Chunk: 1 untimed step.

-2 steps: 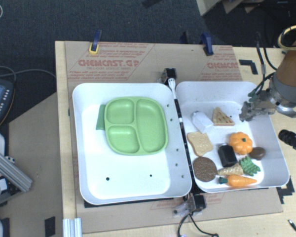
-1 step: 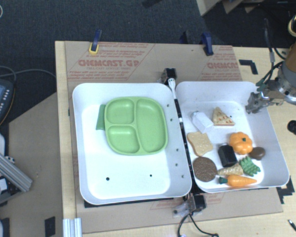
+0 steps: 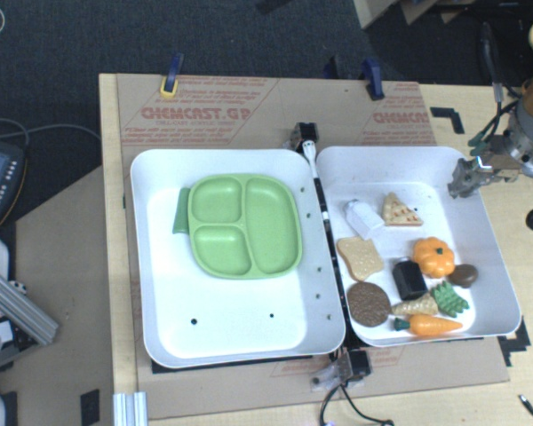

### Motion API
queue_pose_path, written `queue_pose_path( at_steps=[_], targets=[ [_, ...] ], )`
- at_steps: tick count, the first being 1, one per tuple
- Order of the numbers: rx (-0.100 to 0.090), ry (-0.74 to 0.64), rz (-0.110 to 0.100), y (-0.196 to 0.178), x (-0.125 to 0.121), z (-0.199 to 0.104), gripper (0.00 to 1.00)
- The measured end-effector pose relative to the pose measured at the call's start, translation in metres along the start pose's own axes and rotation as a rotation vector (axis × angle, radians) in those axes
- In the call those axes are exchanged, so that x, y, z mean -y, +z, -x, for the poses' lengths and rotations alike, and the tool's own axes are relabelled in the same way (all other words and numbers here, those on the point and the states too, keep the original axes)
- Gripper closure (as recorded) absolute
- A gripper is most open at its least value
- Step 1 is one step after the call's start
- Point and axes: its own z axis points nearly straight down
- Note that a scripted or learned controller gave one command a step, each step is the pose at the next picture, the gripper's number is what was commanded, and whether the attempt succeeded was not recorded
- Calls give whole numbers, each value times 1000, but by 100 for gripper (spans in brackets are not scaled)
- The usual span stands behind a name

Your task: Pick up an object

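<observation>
My gripper (image 3: pixel 465 181) hangs over the right rim of the right bin (image 3: pixel 400 169), near its far right corner, with nothing visible between its fingers. Toy food lies in that bin: a pizza slice (image 3: pixel 398 210), a white bottle (image 3: pixel 361 218), a slice of bread (image 3: pixel 361 257), an orange pumpkin (image 3: pixel 434 256), a black block (image 3: pixel 409 280), a brown round patty (image 3: pixel 368 302), a carrot (image 3: pixel 435 326), a green leafy piece (image 3: pixel 450 299) and a dark brown lump (image 3: pixel 465 276). The nearest item, the pizza slice, sits to the gripper's left and a little nearer the front.
The left bin (image 3: pixel 160 264) holds a green divided plate (image 3: pixel 244 224). Both bins rest on a cardboard sheet (image 3: pixel 249 105) held by clamps at the back. A dark device (image 3: pixel 0 177) and metal frame (image 3: pixel 13 304) stand off the bench at left.
</observation>
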Motion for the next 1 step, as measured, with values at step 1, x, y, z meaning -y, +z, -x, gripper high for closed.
queue_pose_path(
  at_steps=[1],
  targets=[
    [-4, -3, -8, 9, 17, -45, 100]
  ],
)
